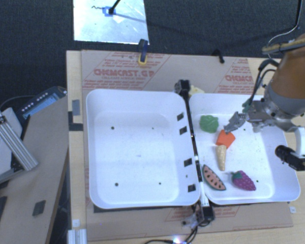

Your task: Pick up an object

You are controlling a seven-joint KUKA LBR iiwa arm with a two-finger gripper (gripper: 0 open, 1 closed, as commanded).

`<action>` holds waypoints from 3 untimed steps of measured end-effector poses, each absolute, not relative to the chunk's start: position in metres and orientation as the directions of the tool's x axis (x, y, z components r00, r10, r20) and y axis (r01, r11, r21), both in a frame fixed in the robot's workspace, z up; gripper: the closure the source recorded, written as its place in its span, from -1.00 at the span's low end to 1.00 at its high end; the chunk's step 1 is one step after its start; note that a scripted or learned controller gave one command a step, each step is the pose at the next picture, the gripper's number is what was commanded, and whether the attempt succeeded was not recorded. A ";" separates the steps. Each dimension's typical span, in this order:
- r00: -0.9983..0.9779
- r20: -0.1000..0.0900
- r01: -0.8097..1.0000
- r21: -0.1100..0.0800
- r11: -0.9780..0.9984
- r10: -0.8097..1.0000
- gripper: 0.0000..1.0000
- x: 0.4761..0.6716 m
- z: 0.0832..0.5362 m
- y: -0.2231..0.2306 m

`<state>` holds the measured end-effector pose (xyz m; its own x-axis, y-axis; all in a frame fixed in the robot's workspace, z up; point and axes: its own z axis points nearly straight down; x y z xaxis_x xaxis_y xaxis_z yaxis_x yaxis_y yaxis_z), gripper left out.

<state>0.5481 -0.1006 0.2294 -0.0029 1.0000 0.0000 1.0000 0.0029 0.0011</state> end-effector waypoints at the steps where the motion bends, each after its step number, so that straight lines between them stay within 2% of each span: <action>1: 0.000 0.002 1.000 -0.007 0.000 1.000 -1.00 0.521 0.077 -0.093; 2: 0.002 -0.004 1.000 0.007 -0.002 1.000 -1.00 0.562 0.085 -0.166; 3: -0.007 -0.003 1.000 0.012 0.007 1.000 -1.00 0.653 0.087 -0.169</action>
